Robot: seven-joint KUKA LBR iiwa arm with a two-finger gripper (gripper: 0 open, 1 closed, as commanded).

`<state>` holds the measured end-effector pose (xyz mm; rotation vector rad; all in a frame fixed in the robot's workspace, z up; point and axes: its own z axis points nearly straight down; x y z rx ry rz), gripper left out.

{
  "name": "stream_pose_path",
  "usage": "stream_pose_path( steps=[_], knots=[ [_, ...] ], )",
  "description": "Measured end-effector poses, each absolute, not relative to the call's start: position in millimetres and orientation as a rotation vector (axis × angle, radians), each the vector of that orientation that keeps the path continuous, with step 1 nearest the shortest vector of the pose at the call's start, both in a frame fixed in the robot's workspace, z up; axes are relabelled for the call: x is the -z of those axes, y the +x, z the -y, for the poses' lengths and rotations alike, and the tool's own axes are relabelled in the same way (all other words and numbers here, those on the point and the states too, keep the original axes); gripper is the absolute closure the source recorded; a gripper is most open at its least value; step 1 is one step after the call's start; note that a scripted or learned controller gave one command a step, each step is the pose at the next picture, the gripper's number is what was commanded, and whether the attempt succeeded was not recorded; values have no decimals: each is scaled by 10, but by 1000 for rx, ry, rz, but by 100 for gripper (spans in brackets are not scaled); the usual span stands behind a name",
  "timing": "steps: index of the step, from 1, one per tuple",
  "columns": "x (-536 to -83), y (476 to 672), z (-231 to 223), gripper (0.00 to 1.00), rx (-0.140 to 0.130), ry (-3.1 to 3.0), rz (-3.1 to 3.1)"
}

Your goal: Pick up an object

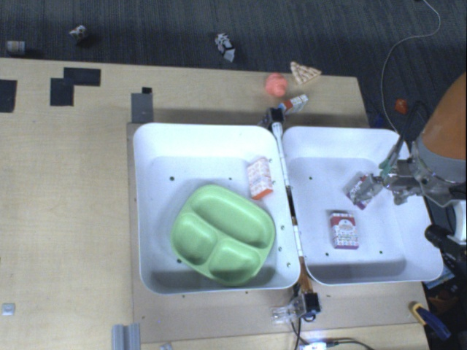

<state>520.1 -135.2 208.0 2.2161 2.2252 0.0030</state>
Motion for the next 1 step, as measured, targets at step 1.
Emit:
stream_pose_path(
  steps=[1],
  knots=[
    [-923, 4924, 1087, 0, -3, 2217, -2223]
  ],
)
